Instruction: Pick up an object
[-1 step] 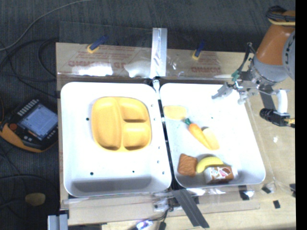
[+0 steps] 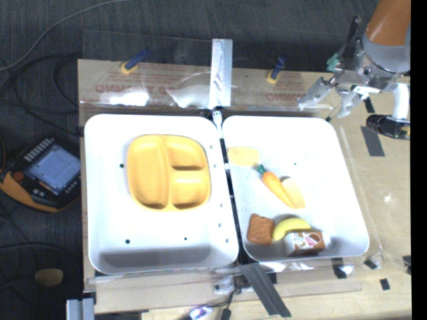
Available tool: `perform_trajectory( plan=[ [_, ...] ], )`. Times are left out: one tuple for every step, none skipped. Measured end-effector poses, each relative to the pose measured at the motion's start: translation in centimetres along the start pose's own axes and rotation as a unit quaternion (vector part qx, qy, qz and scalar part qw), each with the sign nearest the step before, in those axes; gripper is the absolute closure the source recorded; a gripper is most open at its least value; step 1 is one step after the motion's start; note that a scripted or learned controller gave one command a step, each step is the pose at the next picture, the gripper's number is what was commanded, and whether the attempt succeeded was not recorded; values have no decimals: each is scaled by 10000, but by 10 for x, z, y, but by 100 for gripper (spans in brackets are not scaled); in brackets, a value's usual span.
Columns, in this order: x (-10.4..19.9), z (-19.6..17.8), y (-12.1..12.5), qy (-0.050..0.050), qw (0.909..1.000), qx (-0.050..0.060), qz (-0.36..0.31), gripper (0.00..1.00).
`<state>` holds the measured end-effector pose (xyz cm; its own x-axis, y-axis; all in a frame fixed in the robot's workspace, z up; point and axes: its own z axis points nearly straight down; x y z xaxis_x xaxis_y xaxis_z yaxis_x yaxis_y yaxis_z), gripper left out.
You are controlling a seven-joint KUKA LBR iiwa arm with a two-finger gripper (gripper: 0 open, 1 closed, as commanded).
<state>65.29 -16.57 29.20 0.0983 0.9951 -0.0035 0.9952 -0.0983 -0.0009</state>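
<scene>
Counter: tan board, two shallow white bins side by side, taped plastic sheet along the far edge with blue/yellow clamps.

Left bin: holds a yellow divided tray, three compartments, sitting flat near the bin's middle, slightly toward the far side. Nothing in its compartments.

Right bin: all the small items are here, clustered toward the left and near side.

Arm: comes in at the top right, orange band visible, grey wrist below it. It's over the counter beyond the right bin's far right corner, outside the bin.

Hand: hangs just past that corner, well apart from every item. Nothing between its fingers. Can't tell from this angle whether it's wide or narrow.

Items in the right bin:
- pale yellow flat piece, far left corner area, near the divider
- toy carrot, lying diagonally, with a yellow wedge touching its right side
- brown biscuit-like piece, near left
- banana, just right of the brown piece, resting against a small red-and-white pack at the near wall

Teach pendant on the floor, left of the counter.
</scene>
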Motion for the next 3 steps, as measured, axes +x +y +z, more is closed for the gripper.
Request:
perform_trajectory(
  plan=[
    [37,80,-111,14,9987,17,503,0],
    [58,203,-92,7,9822,-56,-1877,0],
    [58,193,-91,11,9824,-69,-1868,100]
  ],
)
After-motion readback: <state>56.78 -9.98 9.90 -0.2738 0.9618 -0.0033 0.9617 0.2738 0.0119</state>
